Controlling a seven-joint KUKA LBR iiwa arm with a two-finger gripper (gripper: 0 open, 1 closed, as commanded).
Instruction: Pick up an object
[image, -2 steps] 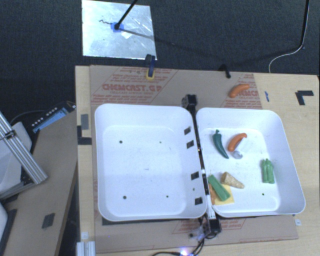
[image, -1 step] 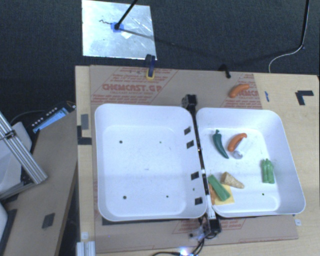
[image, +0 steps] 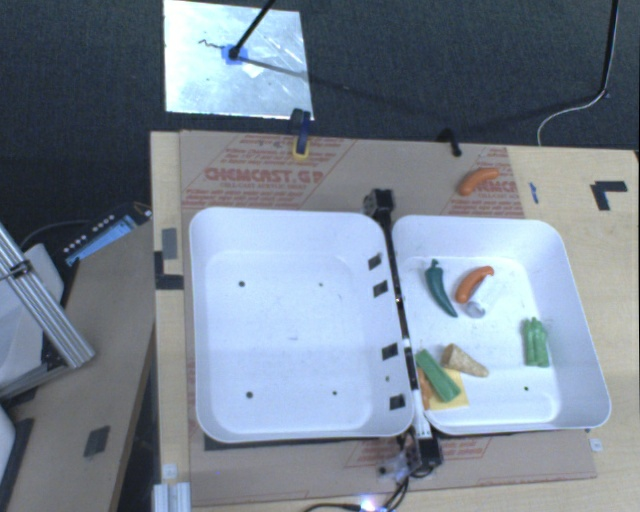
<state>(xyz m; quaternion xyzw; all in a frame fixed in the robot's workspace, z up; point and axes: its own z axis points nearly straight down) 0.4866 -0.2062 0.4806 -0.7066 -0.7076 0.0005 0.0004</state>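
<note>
The right bin (image: 570, 290) holds several toy foods. A dark green chili pepper (image: 439, 286) lies near its middle, beside an orange sausage (image: 473, 283) with a small grey piece (image: 473, 310) just below it. A light green vegetable (image: 536, 342) rests toward the right wall. Near the front left corner sit a tan wedge (image: 465, 361), a green stick (image: 437, 375) and a yellow slab (image: 449, 390) under it.
The left bin (image: 210, 300) stands beside the right one, joined by a black hinge strip (image: 392, 300). An orange sausage (image: 479, 180) lies on the cardboard behind the bins. A yellow and blue clamp (image: 299, 135) sits at the back edge. A metal frame (image: 40, 310) stands at far left.
</note>
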